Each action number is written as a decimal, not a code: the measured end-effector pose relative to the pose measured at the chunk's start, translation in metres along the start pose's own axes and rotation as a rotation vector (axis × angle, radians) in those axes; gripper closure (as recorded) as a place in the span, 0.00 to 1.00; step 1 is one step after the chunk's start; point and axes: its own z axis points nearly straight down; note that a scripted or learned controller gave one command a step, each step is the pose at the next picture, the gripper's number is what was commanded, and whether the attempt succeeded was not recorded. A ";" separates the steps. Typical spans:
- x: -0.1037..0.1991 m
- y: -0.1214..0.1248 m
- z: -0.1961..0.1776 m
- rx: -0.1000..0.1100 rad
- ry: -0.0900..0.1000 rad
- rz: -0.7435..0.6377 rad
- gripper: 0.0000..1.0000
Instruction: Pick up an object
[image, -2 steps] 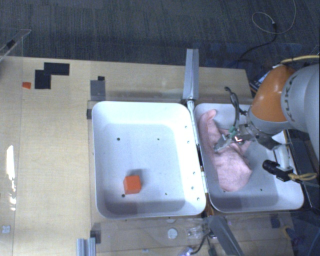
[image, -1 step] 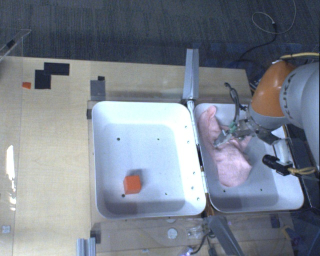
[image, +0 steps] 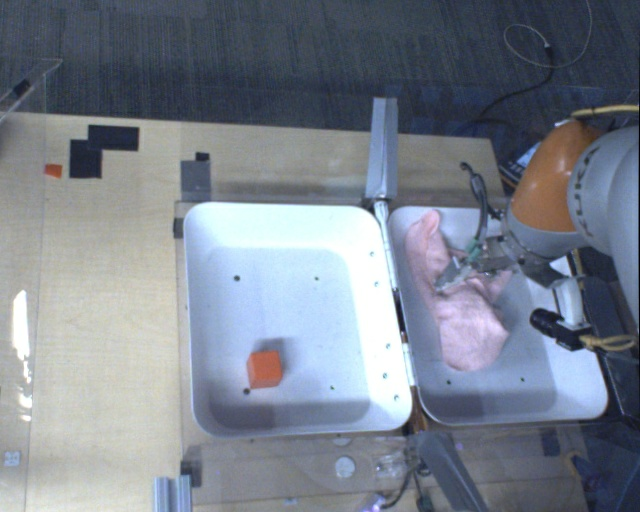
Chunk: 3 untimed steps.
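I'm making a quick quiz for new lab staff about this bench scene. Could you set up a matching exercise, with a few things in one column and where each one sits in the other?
Things:
1. orange block
2. pink cloth
3. tool
4. black L-shaped mark

Places:
A. over the right bin, at the cloth
B. lying in the right bin
C. on the bench, far left of both bins
D. in the left bin, near its front

Pairs: 1-D, 2-B, 3-A, 4-C
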 end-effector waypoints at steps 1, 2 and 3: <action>0.031 0.047 0.001 -0.001 -0.001 -0.083 0.00; 0.033 -0.021 0.000 0.000 -0.001 -0.084 0.00; 0.039 -0.018 -0.001 -0.001 -0.003 -0.118 0.00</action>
